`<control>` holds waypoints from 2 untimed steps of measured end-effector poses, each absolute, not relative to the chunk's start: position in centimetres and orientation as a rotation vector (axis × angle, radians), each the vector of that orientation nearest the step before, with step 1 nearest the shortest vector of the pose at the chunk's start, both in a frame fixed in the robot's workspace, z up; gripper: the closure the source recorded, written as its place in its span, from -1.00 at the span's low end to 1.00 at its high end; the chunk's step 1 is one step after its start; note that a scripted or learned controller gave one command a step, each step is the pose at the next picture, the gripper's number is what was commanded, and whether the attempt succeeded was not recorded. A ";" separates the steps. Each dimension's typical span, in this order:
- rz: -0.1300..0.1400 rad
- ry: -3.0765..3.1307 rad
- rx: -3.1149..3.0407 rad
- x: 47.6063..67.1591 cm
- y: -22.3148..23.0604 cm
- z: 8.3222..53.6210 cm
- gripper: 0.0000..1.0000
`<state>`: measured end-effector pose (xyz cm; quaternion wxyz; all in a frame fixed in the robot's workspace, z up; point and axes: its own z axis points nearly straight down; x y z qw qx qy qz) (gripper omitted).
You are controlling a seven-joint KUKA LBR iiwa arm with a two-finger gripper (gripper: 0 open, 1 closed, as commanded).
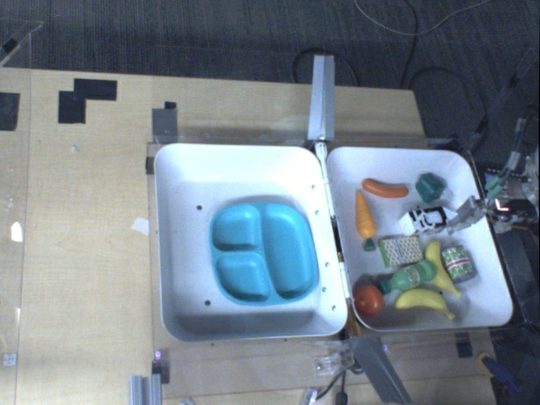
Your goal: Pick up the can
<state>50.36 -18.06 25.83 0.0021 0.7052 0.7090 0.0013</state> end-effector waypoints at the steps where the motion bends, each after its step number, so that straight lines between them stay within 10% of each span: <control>1: 0.007 2.053 2.372 50.1 -17.6 25.4 -1.00; 2: 0.003 2.080 2.352 48.8 -19.6 14.6 -1.00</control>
